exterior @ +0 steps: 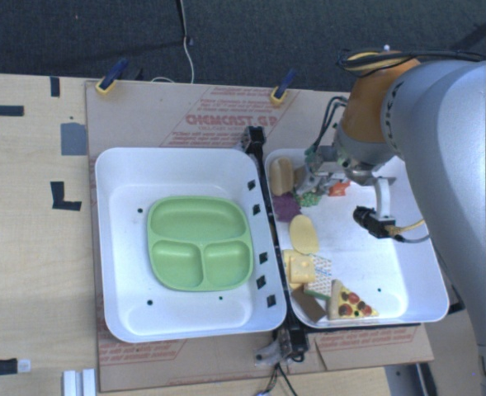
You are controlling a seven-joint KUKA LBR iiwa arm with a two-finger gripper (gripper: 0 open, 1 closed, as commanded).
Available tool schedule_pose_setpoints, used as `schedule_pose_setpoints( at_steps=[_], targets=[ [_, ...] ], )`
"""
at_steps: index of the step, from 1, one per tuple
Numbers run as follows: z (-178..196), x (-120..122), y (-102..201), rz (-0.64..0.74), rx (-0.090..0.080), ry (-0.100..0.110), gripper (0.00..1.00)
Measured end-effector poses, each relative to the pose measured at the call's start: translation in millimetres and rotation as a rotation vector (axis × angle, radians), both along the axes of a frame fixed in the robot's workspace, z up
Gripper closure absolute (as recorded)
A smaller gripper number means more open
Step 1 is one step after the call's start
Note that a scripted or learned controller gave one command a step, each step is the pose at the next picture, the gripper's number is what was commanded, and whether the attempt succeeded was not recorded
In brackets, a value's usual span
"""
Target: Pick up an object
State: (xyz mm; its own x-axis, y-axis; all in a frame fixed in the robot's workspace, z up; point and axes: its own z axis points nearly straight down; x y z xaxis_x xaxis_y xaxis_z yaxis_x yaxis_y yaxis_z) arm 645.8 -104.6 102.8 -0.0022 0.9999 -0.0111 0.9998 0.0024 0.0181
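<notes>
My gripper [319, 181] is low over the far left part of the right bin [391, 258]. Directly beneath it lie a small green toy [309, 196] and a small orange toy [338, 190], partly hidden by the wrist. A tan bread-like piece [282, 174] lies just to its left, with a purple toy [286, 208] below that. Nearer the front of the bin are a yellow oval piece [304, 233], a yellow cheese block [299, 267], a pizza slice [348, 302] and a brown piece [309, 305].
The left bin [123, 221] holds a green divided plate [200, 243]. A black divider [261, 221] runs between the bins. The bulky grey arm [445, 155] covers the right bin's far right side, and a black cable fitting [375, 221] hangs over the bin.
</notes>
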Motion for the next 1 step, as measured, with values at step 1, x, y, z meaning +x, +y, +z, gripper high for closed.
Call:
schedule_pose_setpoints(
  at_steps=[1],
  targets=[
    [84.2, -31.7, 42.9, 0.000, 0.012, 0.020, 1.00]
  ],
)
